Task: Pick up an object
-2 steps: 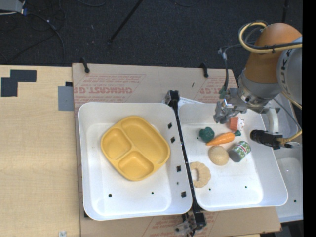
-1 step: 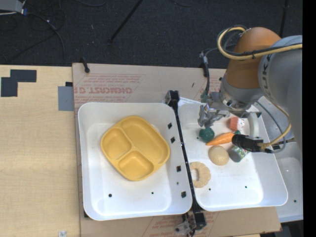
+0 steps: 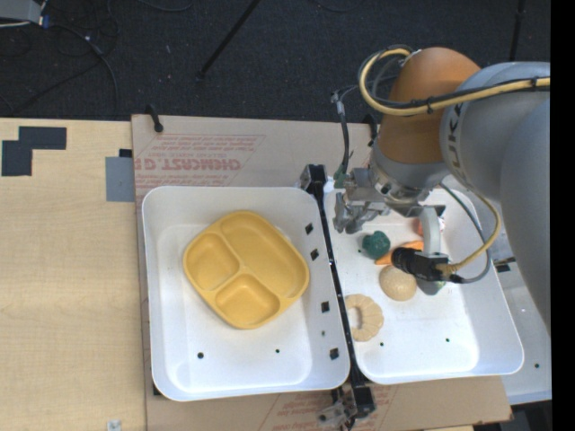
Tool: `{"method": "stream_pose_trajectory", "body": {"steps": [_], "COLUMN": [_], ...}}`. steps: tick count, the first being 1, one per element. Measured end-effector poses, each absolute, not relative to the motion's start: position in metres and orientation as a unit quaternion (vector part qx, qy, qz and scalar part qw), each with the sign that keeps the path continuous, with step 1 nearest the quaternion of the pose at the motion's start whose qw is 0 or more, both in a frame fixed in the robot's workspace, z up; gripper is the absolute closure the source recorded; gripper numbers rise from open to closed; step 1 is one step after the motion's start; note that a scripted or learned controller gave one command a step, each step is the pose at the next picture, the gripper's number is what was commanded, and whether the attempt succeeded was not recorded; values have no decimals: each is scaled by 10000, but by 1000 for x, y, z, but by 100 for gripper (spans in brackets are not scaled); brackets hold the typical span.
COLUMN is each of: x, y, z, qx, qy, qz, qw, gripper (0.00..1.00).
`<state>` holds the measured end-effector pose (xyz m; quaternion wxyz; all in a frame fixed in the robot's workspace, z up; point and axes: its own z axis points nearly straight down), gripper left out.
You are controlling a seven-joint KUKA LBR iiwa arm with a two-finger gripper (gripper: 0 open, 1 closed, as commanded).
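Hovering low over the right bin (image 3: 467,348), the jaws (image 3: 359,215), whose state I cannot tell, look mid-approach to the green object (image 3: 375,241) just beside them, next needing a short descent.

Shallow white plastic left bin (image 3: 171,348) holds yellow three-compartment plastic tray (image 3: 245,268), lying flat. Brown printed cardboard sheet (image 3: 207,155) under both bins; light wooden benchtop (image 3: 63,303) at left.

A divided plate (image 3: 245,268) lies in the left bin (image 3: 171,348). In the right bin (image 3: 467,353), a ring (image 3: 364,317) lies near the divider, a ball (image 3: 397,283) just right of it, and a small lump (image 3: 375,241) behind both.
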<state>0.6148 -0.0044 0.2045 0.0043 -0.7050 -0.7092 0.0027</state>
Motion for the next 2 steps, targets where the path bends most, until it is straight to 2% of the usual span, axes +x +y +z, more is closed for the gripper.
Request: {"method": "stream_pose_trajectory", "body": {"steps": [1,2], "x": [617,608], "y": [53,100], "z": [215,211], "qx": [-7050,-7051], "qy": [-7092,-7091], "qz": [29,38], "qw": [24,38], "gripper": [100,100]}}
